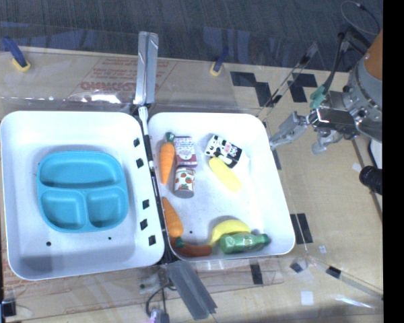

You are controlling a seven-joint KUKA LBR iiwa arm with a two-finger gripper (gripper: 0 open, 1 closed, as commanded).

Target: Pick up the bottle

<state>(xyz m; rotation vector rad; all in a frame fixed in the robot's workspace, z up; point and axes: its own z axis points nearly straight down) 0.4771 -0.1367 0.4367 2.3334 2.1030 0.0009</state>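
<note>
The glossy green bottle (244, 242) lies on its side in the right bin's (277, 187) front corner, touching a curved banana (228, 229) — the gripper (303, 132) hovers outside, metal fingers spread, nothing between them.

You see the arm (367, 79) cut off at the right; the banana (227, 229) hides part of the bottle (244, 242).

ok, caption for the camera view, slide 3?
Gripper hovers outside the right bin; green bottle lies at its near edge.
</note>
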